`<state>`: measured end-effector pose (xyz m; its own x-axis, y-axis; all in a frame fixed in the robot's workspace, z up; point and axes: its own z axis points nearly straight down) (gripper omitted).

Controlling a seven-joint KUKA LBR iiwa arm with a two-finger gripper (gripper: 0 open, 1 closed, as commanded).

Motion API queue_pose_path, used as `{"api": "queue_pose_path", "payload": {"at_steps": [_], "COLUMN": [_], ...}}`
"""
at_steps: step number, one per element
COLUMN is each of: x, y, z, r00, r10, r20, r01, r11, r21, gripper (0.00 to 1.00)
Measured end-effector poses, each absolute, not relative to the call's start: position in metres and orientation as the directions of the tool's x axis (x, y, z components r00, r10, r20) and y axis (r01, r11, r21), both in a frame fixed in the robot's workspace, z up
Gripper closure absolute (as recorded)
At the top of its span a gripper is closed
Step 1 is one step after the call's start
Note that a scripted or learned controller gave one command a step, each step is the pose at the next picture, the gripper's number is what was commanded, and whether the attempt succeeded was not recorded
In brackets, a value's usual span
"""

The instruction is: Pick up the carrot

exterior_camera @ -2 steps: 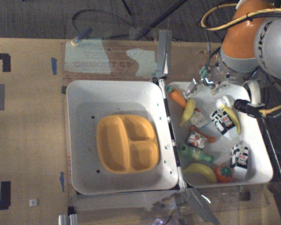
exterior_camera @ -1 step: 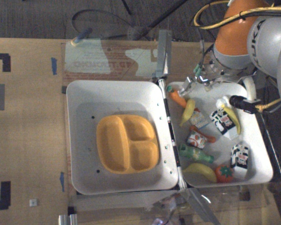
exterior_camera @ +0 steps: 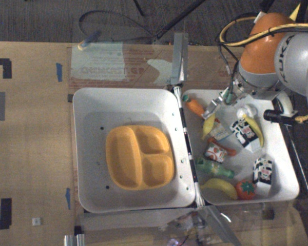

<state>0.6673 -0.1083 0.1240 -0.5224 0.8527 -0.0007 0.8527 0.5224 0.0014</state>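
1. Nearest the camera, along the right bin's (exterior_camera: 290, 188) near edge, lie a yellow banana (exterior_camera: 219, 187) and a red tomato (exterior_camera: 246, 189), neither part of the job.
2. At the opposite end, in the far-left corner of that same bin, sits the carrot (exterior_camera: 194, 106): a short orange toy with a green tip, lying flat and slanting toward the bin's middle, close beside the divider wall.
3. It looks like a light, stiff plastic piece with a smooth, rounded skin, so it may well slip or roll if pinched near the tapered end. My judgement is that the thick orange middle, taken across its width, gives the surest hold.
4. Just beside the carrot's near-right side are another yellow banana (exterior_camera: 209, 125) and a small carton (exterior_camera: 215, 151); the wall crowds its left, leaving little room for a finger there.
5. Reaching in from the right, the arm bends its orange-banded wrist down over the bin's far side, with the gripper (exterior_camera: 216, 105) low and just right of the carrot, apart from it.
6. Whether its jaws are spread or closed I cannot tell; nothing is seen held between them.
7. Left of the divider, the other bin (exterior_camera: 87, 111) holds a yellow divided tray (exterior_camera: 139, 157).
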Motion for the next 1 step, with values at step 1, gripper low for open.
{"api": "queue_pose_path", "payload": {"at_steps": [1], "x": [0.6691], "y": [-0.1087], "z": [0.1363], "r00": [-0.521], "r10": [0.854], "r20": [-0.005], "r01": [0.854], "r11": [0.521], "r21": [0.007], "gripper": [1.00]}}
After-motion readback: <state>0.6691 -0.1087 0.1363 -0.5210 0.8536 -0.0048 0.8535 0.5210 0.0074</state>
